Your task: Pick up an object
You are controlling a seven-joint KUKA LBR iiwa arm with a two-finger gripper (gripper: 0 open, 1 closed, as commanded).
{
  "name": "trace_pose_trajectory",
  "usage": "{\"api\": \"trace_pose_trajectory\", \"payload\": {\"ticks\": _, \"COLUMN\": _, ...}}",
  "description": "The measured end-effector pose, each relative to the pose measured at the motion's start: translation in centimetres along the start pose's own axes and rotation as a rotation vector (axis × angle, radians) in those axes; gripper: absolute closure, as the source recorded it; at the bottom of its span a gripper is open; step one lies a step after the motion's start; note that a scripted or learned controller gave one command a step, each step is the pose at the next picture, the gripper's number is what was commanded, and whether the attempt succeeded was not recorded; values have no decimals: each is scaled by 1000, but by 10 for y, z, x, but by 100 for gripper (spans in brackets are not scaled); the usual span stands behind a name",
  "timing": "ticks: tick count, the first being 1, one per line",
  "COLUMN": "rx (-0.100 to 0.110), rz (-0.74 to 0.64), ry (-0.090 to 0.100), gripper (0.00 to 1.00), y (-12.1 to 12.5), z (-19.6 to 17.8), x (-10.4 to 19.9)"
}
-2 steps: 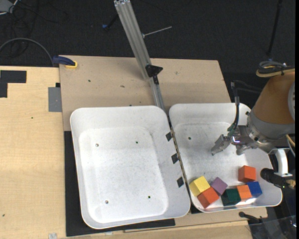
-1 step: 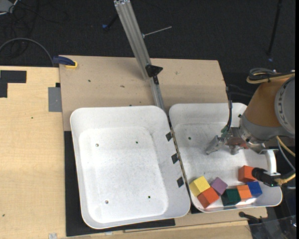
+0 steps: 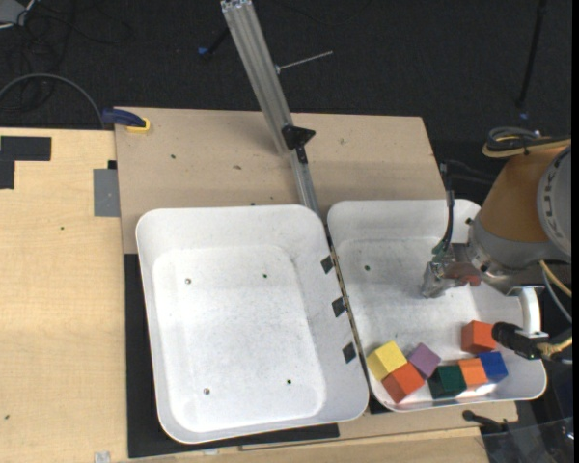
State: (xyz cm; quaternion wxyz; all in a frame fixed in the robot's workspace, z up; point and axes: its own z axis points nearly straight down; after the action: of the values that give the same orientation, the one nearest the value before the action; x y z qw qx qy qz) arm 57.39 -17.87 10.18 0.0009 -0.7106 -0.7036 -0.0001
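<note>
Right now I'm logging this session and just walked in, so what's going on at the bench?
A grey KUKA arm reaches from the right into the right bin. Its tool hangs over the bin's bare middle, with no object seen in it. The blocks sit bunched in that bin's near corner: yellow, purple, green, blue and some orange-red ones. Nothing looks picked up yet. The left bin sits beside it.

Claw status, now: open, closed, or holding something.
Claw: cannot be told whether open or closed; it sits low over the right bin, apart from the blocks, with nothing visibly in it.
</note>
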Motion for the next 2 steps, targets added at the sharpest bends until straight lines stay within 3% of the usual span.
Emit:
{"api": "trace_pose_trajectory", "payload": {"ticks": 1, "rx": -3, "rz": -18, "ry": 2, "gripper": 100, "y": -5, "z": -91, "x": 135}}
{"api": "trace_pose_trajectory", "payload": {"ticks": 2, "rx": 5, "rz": -14, "ry": 0, "gripper": 100, "y": -7, "z": -97, "x": 131}}
